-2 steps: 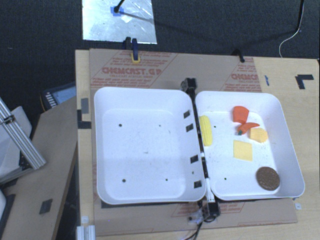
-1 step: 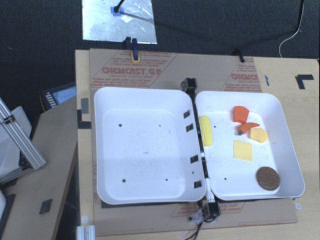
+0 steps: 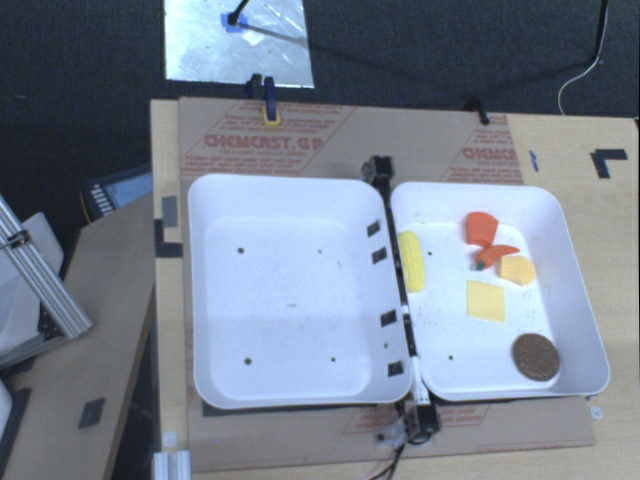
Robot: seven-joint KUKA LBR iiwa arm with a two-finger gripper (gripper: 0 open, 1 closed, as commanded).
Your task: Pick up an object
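Two shallow white bins sit side by side on the table, joined along a black clipped seam. All the objects lie in the right bin (image 3: 575,298): a yellow corn cob (image 3: 411,260) lies lengthwise against its left wall, an orange piece (image 3: 480,228) sits near the far edge just above a small carrot (image 3: 494,257), and an orange-yellow block (image 3: 518,270) touches the carrot's right end. A flat yellow square (image 3: 487,301) lies mid-bin, and a brown round cookie (image 3: 536,356) rests toward the near right corner. The left bin (image 3: 215,368) adjoins it. The claw's state cannot be told.
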